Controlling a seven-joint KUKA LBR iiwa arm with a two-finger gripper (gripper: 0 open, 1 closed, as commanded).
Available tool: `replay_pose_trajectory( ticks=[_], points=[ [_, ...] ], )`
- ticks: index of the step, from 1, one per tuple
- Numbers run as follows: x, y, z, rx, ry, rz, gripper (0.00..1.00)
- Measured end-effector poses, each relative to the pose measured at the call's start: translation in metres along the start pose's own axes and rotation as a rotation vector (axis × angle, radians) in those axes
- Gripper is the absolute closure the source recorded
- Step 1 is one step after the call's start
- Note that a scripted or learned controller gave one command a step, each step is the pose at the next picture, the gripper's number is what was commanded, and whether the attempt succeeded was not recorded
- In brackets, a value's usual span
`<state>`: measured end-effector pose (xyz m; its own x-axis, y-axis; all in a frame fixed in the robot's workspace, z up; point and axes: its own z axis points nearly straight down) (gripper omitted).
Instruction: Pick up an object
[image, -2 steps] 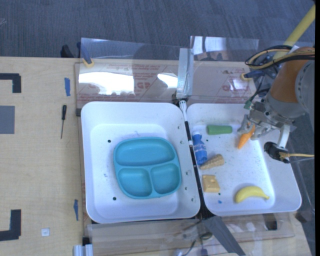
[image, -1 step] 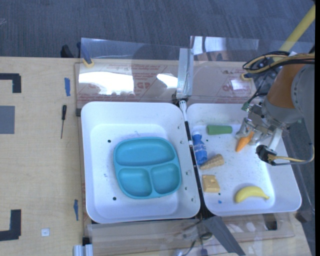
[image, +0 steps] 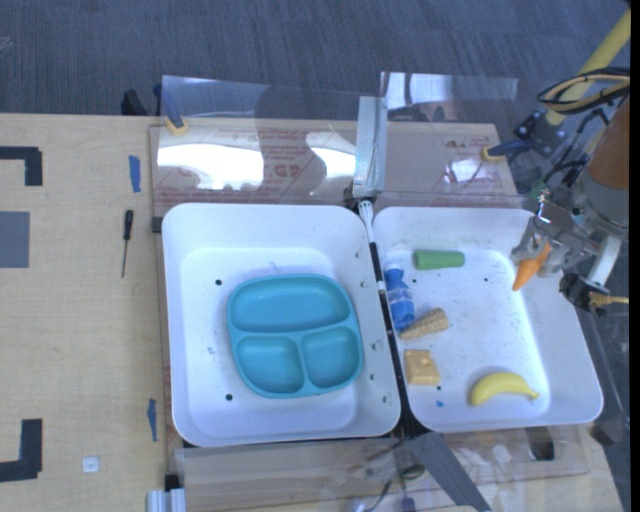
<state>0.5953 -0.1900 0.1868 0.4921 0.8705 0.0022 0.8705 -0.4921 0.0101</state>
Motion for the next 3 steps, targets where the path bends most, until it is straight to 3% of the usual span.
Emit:
replay_pose_trajectory(
  ticks=[1, 2, 3],
  points=[
    [0.002, 0.004, 0.071, 0.017, -0.001, -0.238, 1.0],
    [0.005, 0.0, 0.077, 0.014, -0.002, -0.058, 1.0],
    [0.074, 0.027, -0.012, 0.001, 0.003, -0.168, 1.0]
  ],
)
